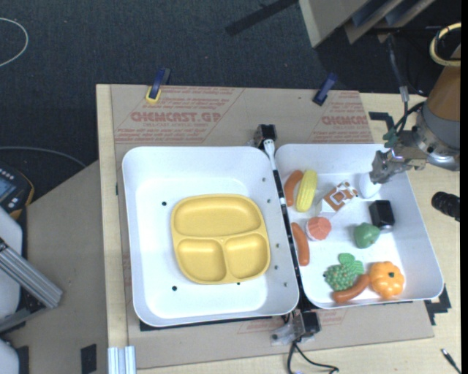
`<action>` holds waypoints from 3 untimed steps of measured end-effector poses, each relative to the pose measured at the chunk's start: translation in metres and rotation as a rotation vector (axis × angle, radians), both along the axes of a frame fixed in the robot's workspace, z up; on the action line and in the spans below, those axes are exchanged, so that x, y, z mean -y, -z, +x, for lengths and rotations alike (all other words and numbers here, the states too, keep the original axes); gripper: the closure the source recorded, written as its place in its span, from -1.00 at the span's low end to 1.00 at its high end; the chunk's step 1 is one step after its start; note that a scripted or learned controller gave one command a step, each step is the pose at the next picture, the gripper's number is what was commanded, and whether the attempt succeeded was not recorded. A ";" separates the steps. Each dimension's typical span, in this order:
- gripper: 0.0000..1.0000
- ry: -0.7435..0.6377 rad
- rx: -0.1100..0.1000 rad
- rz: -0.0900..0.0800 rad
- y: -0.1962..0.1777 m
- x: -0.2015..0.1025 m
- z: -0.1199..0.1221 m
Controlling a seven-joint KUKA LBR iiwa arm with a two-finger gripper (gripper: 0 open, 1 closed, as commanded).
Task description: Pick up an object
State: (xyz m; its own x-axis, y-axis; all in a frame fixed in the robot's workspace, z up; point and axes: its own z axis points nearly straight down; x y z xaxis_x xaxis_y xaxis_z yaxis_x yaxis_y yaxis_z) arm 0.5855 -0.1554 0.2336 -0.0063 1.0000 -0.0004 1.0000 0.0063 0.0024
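Camera view: left bin [139,219] holds a yellow tray [219,237]; right bin [424,248] holds toy food, corn [306,190] at ten o'clock. Gripper [382,169] hovers at one o'clock; grip unclear.

A dark grey carpeted floor [110,36] surrounds a bench topped with a brown printed cardboard sheet [241,109], held by a yellow clamp [155,89] and a blue clamp [324,89]. A pale wooden furniture piece [358,18] stands beyond.

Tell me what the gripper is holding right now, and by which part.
Cannot be told. The gripper hangs over the right bin's far side, above the toy food, with nothing visibly in it.
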 end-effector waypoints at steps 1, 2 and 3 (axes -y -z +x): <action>1.00 -0.001 0.000 0.000 -0.002 -0.051 0.028; 1.00 0.001 -0.001 0.000 0.004 -0.091 0.055; 1.00 0.004 -0.001 -0.002 0.009 -0.087 0.065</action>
